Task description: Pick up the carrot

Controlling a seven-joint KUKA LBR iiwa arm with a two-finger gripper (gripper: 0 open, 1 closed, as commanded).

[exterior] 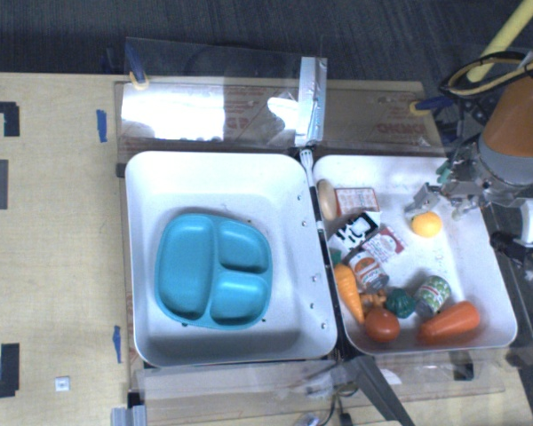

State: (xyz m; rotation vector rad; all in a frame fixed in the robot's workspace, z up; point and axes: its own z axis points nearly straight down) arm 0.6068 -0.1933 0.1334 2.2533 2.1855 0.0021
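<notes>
Carrot [346, 293] lies at the right bin's [502, 278] left wall — well left of and below the claw [437, 199]. Package [359, 228] labels left of the claw blur beyond reading. Claw's spread — cannot tell.

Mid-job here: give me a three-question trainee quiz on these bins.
1. True or false: the carrot lies in the right bin, near its left wall.
2. What sits in the left bin? A) blue divided plate B) tomato C) green can
3. Fill in: the end effector hovers nearest the ___ ball.
Key: 1 true; 2 A; 3 yellow.
</notes>
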